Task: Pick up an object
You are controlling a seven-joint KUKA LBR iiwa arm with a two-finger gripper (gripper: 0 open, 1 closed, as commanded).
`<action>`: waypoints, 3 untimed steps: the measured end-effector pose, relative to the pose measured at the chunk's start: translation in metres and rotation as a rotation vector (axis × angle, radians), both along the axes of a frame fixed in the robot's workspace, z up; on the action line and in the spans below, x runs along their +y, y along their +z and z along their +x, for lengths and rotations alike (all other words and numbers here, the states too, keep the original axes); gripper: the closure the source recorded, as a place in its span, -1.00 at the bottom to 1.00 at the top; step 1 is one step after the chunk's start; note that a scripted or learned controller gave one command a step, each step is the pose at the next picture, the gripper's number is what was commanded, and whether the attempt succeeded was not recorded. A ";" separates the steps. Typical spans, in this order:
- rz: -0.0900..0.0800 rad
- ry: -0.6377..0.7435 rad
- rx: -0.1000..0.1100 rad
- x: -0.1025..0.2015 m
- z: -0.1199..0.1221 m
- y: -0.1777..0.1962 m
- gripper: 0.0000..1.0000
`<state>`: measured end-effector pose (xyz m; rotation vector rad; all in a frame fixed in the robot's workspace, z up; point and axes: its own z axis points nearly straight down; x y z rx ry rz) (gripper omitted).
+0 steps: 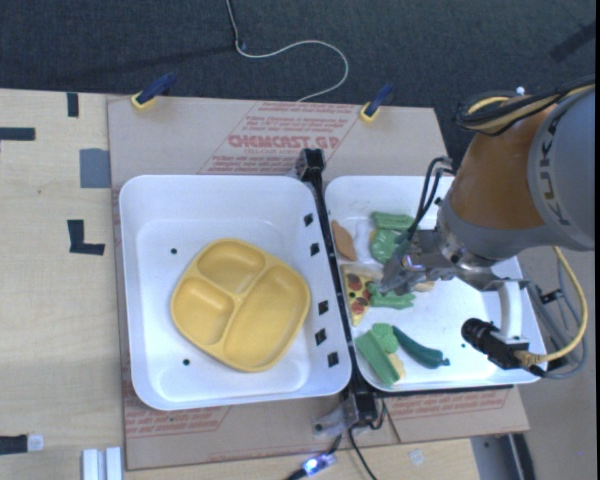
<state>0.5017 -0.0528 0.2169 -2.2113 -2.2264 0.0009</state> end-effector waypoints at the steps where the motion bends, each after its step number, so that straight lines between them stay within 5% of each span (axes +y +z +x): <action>1: 0.000 0.000 -0.002 0.047 0.013 0.015 1.00; 3: -0.003 -0.007 0.001 0.047 0.009 -0.002 1.00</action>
